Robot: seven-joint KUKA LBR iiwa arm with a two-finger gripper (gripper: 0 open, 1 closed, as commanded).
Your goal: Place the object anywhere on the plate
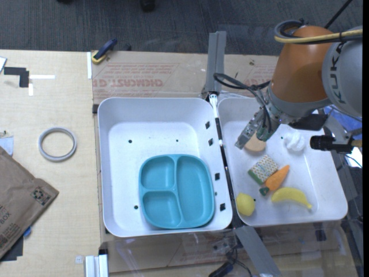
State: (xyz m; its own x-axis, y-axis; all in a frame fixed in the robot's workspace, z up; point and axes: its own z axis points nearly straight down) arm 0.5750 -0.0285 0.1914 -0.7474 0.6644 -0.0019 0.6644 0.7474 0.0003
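My gripper (252,136) hangs over the upper left part of the right-hand shallow white bin (334,209), just above a small tan rounded object (255,146) that lies on the bin floor. I cannot tell how my gripper is set, and nothing shows clearly as being in my grasp; the tan piece sits right at my tip, touching or nearly so. My grey arm with its orange band (302,59) reaches in from the right, over the bin's far edge.

In the same bin lie a speckled green-and-cream block (264,168), an orange carrot with a green end (276,179) just beside it, a yellow banana (292,197) nearer the front, a small yellow lemon (245,204) at the front left corner, and a little white object (294,142) towards the right.

The turquoise three-compartment plate (176,190) rests in the left-hand white bin (115,120), towards its front. Out on the pale surface (46,97) to the left lies a grey tape ring (57,143).
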